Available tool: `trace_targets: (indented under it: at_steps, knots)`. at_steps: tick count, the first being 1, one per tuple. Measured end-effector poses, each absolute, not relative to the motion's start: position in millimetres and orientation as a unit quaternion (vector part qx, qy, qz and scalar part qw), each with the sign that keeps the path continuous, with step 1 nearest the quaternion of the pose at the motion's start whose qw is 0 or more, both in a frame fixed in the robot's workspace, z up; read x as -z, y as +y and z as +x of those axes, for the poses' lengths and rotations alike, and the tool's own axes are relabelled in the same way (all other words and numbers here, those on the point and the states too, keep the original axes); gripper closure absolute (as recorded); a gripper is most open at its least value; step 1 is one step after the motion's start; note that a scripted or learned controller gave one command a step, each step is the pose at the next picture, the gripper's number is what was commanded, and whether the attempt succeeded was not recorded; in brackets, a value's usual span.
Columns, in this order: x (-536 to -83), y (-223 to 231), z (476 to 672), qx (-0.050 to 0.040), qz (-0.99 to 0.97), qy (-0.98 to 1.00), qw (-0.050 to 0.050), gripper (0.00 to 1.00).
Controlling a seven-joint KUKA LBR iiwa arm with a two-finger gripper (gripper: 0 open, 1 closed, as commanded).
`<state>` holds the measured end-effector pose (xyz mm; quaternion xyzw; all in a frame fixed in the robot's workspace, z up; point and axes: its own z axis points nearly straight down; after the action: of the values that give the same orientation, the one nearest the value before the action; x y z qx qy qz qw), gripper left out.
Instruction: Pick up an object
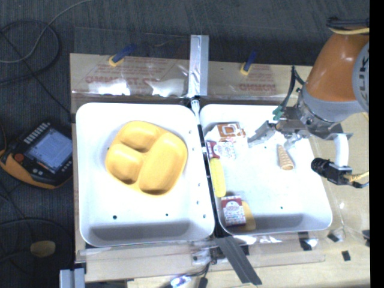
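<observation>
My gripper point(275, 139) hangs over the upper right part of the right bin point(300, 212), its two grey fingers spread open with nothing between them. A small tan cone point(285, 158) lies on the bin floor just below and right of the fingertips, apart from them. Near the bin's left wall lie a brown and white packet point(227, 131), a white and red packet point(223, 151), a yellow bar point(217, 176) and a red packet point(233, 210). A big yellow lumpy object point(146, 156) takes up the middle of the left bin point(96, 221).
The grey divider rail point(204, 161) runs between the two bins. A black cylinder point(327, 167) on the arm sticks out over the right bin's right rim. An orange and grey pendant point(43, 155) lies on the floor to the left.
</observation>
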<state>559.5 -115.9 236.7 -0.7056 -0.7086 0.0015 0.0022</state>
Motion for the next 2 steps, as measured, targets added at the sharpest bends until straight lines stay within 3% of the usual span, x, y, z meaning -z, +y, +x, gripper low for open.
trace_targets:
  at_steps: [1, 2]
  knots:
    - [-107.1, -128.4, 610.8, 0.0008, -0.696, -0.718, -0.001, 0.00]
    - [-96.1, -122.6, 659.2, -0.0207, -0.720, -0.693, 0.021, 0.00]
